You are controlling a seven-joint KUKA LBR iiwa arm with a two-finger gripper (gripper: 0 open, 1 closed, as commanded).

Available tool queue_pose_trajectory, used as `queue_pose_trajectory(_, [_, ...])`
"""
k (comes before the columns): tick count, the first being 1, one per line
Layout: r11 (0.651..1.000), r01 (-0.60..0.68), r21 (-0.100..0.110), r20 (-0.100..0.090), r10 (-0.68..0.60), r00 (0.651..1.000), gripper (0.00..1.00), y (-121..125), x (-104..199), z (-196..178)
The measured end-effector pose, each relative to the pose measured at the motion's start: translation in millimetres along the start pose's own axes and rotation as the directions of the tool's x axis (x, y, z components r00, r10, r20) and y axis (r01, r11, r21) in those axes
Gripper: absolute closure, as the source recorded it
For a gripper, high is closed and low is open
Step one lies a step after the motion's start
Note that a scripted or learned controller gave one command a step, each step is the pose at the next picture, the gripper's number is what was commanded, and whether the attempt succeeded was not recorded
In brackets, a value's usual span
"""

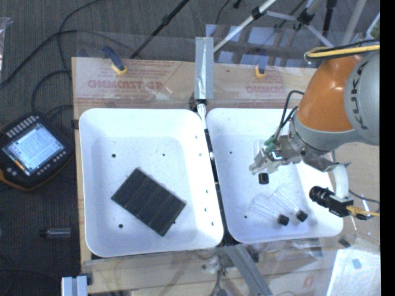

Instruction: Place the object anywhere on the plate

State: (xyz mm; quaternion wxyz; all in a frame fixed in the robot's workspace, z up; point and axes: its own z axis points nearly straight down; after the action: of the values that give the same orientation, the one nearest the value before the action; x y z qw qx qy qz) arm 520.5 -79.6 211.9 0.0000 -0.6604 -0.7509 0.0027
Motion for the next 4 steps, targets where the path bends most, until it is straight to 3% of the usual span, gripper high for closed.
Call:
queue_pose_trajectory(1, [0.998, -0.057, -0.001, -0.003, 0.057, 0.998, 1.0, 16.7, 85.3, -30.6])
queue_pose_trajectory(2, [0.967, 0.254, 0.0, -0.004, -0.254, 0.967, 1.0, 25.2, 133.7, 18.1])
queue_pose_trajectory(3, [0.91, 0.415, -0.002, -0.002, -0.415, 0.91, 1.0, 80.6, 226.9, 2.2])
queue_pose_trajectory(4, [0.91, 0.415, -0.002, -0.001, -0.415, 0.91, 0.0, 80.7, 226.8, 2.1])
